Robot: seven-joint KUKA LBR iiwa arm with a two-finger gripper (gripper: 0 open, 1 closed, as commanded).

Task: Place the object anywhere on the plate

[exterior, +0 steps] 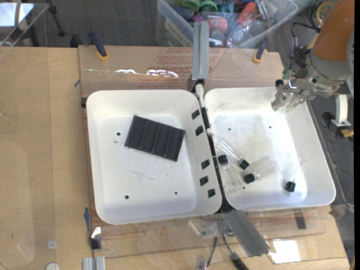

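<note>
arm (pixel 332 44): reaches in over right bin's (pixel 315 151) far right corner | hand (pixel 283 102): pointing down, finger state unclear | black plate (pixel 154 138): left bin (pixel 107 201)

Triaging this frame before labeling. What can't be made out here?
- tool: small and blurred over the right bin's far corner; finger state unreadable, nothing visibly held.
- clear objects with black caps in the right bin: transparent against white, so outlines and count are uncertain.
- arm: cut off by the camera view's right edge.
- dark ridged plate in the left bin: its surface detail is too small.
</note>
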